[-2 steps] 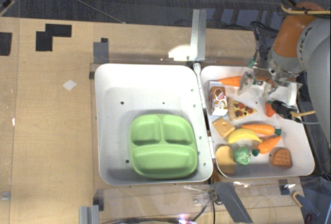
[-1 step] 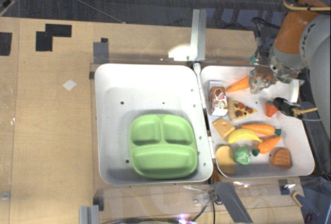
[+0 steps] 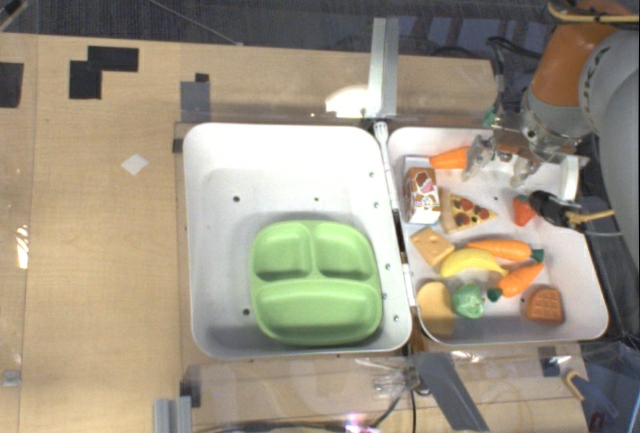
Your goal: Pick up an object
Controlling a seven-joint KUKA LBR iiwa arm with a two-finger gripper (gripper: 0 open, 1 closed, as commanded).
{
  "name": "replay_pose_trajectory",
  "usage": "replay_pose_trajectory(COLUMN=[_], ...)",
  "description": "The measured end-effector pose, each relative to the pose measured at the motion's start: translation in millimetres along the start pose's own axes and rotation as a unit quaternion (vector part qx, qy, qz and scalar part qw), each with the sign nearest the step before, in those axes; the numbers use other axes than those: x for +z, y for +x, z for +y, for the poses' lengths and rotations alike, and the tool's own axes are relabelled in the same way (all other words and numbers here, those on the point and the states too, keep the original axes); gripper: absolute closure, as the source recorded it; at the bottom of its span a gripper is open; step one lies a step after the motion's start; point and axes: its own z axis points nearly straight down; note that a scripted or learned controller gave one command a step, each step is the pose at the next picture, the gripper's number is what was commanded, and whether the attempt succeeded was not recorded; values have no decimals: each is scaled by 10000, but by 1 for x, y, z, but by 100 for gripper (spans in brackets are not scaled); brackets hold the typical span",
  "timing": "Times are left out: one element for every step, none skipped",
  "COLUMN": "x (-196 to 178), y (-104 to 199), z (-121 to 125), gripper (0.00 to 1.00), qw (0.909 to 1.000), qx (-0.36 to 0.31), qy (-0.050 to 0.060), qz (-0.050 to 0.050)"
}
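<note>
Wooden counter [image 3: 100, 251] carries two white bins. Over the right bin's [image 3: 590, 296] far end the gripper [image 3: 506, 157] hangs with jaws spread, nothing between them (a carrot [image 3: 450, 158] lies just beside). Pizza slice [image 3: 468, 212], banana [image 3: 470, 264] and other toys lie nearer; a green tray [image 3: 315, 283] fills the left bin [image 3: 215, 221].

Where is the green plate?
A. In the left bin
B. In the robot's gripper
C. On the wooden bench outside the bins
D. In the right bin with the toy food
A: the green plate lies in the left bin, while the toy food sits in the right bin.
</note>
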Motion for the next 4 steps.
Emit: replay_pose_trajectory(x=[22, 24, 4, 17], y=[-1, -19, 37, 38], z=[1, -152, -62, -169], gripper=[0, 0, 0, 0], qw=[9995, 9992, 9972, 9948], qx=[315, 286, -709, -980], qy=[-46, -274, -227, -271], qz=[-7, 13, -7, -35])
